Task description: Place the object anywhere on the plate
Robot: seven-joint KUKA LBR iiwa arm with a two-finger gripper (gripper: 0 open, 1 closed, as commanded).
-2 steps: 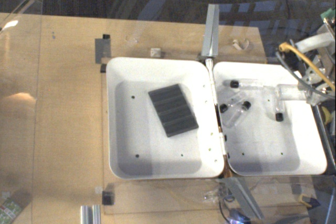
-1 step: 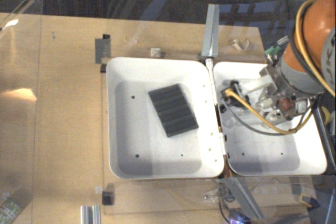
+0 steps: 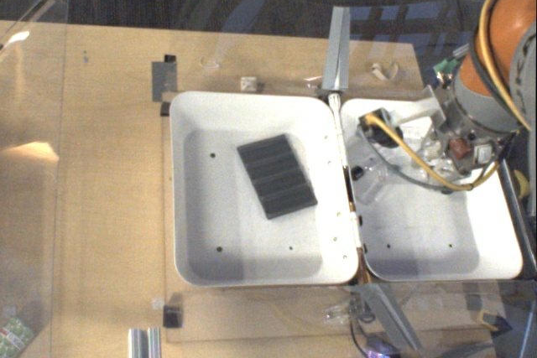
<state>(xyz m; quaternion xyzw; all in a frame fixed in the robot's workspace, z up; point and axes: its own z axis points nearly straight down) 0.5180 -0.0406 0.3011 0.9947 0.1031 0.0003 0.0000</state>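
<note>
A dark grey ribbed rectangular plate (image 3: 277, 175) lies tilted in the middle of the left bin (image 3: 193, 205). My gripper (image 3: 369, 168) hangs low over the upper left part of the right bin (image 3: 436, 256), close to the divider between the bins. Its end is pale and blurs into the white floor. A small dark spot (image 3: 357, 173) sits right beside the gripper's tip; I cannot tell whether it is an object or part of the tool. A yellow cable (image 3: 411, 155) loops along the wrist.
The grey arm with its orange band (image 3: 503, 29) covers the right bin's upper right corner. A grey metal post (image 3: 338, 50) stands behind the divider. Wooden bench surface surrounds both bins, with small black clamps (image 3: 168, 75) at the left bin's corners.
</note>
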